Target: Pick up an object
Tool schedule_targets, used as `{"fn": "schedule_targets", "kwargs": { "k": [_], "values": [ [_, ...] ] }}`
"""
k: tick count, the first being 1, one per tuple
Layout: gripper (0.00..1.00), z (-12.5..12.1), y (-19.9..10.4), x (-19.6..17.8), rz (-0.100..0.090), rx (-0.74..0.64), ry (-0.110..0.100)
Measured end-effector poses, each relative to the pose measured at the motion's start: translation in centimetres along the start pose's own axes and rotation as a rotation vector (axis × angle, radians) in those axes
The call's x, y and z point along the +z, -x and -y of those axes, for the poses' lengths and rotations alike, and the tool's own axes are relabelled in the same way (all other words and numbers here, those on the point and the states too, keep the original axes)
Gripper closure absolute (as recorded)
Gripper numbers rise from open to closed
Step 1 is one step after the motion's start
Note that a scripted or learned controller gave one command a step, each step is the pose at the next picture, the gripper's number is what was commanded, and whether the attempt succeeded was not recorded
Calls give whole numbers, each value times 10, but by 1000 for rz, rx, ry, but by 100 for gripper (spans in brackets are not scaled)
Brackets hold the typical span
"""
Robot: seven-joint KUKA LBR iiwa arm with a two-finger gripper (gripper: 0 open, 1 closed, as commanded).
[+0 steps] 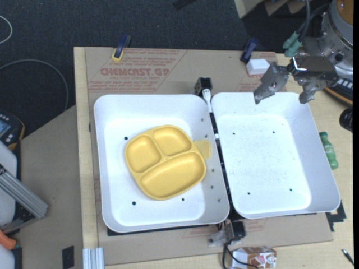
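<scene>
Single fixed camera is sitting above the desk (168, 66), looking down at a slant. It is framing both white bins whole: left bin (106, 128) toward 9 o'clock, right bin (314, 150) toward 3 o'clock. It is standing far enough back to be taking in dark floor (56, 15) at 12 o'clock. The arm (342, 15) is entering at 2 o'clock.

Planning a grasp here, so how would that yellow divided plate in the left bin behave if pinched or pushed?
The yellow three-compartment plastic plate looks rigid and probably light. Lying flat and low, it likely slides across the smooth left white bin rather than tipping. Its raised rim seems the only pinchable edge.
</scene>
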State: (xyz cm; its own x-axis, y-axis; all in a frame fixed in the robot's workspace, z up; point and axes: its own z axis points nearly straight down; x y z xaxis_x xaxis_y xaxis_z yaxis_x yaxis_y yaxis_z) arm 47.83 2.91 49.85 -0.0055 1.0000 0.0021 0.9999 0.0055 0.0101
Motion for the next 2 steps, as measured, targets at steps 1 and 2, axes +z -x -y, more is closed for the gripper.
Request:
{"fn": "schedule_targets", "kwargs": {
  "k": [1, 2],
  "values": [
    [100, -2, 2, -7, 3, 4, -3],
    [100, 0, -51, 69, 3, 0, -20]
  ]
}}
